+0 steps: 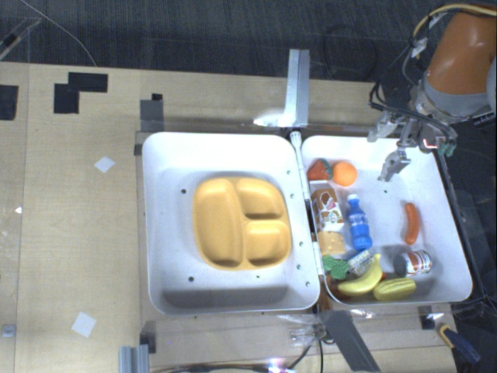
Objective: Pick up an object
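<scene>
One arm [458,57] at right, hand [396,164] hanging above right bin [454,231]

Robotics lab: wooden bench [70,231], two white bins [159,208], metal brackets [298,84], loose cables [46,22].

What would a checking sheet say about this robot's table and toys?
Surface: wooden bench bearing two white bins, left bin and right bin.
Job's things: right bin holds an orange, strawberry, blue bottle, sausage, can, banana and small carton.
Clutter: yellow divided tray in the left bin.
Hand: the hand hangs above the right bin's far end, holding nothing.
Cables: wires loop around the arm's wrist.
Surroundings: black tape marks on the bench; dark floor behind.
</scene>
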Motion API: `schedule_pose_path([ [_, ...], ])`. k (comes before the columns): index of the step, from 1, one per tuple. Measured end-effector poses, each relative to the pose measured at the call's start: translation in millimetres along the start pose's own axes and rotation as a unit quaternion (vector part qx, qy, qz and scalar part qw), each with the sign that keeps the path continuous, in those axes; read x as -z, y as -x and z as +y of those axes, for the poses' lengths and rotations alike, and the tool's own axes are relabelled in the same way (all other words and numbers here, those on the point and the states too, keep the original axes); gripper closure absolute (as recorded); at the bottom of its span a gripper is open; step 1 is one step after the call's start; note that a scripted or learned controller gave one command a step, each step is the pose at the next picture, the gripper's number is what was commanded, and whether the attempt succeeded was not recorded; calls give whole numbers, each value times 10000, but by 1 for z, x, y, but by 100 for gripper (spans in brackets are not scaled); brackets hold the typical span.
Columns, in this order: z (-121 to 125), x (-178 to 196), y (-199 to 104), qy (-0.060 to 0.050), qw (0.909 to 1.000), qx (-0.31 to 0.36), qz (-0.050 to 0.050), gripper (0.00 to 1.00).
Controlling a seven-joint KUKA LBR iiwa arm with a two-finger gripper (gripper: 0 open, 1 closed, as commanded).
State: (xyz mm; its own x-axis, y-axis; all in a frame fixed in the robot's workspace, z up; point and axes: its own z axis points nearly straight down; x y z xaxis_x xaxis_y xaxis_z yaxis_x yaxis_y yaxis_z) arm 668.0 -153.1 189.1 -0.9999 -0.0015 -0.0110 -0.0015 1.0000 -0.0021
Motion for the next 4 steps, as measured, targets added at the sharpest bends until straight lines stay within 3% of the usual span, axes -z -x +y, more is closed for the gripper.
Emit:
schedule_pose_path([
  [1, 30, -95, -1, 9, 9968, -790, 83, 0],
  [2, 59, -100, -5, -32, 9916, -1291, 78, 0],
  [3, 46, -100, -4, 3, 10000, -66, 10, 0],
  [4, 62, -100, -6, -41, 9936, -1129, 66, 0],
])
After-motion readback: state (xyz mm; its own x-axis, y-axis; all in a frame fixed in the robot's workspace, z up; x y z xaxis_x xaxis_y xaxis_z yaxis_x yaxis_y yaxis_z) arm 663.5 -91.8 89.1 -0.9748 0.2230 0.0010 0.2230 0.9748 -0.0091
